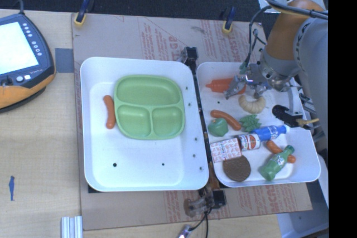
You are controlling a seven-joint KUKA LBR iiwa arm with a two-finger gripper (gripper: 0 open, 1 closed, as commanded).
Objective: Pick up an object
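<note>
You are looking down on two white bins. The arm (290, 30) is reaching in from the upper right of the frame, and its gripper (252, 84) is hanging low over the upper part of the right bin (312, 167). Whether it is released or clenched, you cannot tell from this angle; nothing is showing clearly between its tips.

Just below the gripper a pale ring-shaped piece (252, 103) is lying, close to touching it. An orange piece (220, 85) is sitting just left of the gripper. Lower in that bin you are seeing a sausage (225, 118), a green pepper (218, 127), a blue-capped bottle (261, 136), a green bottle (275, 164) and a brown disc (237, 168).

In the left bin (139, 175) a green divided tray (149, 106) is lying, with another sausage (110, 111) just beside its left edge. A tablet (19, 50) is resting at the upper left.
</note>
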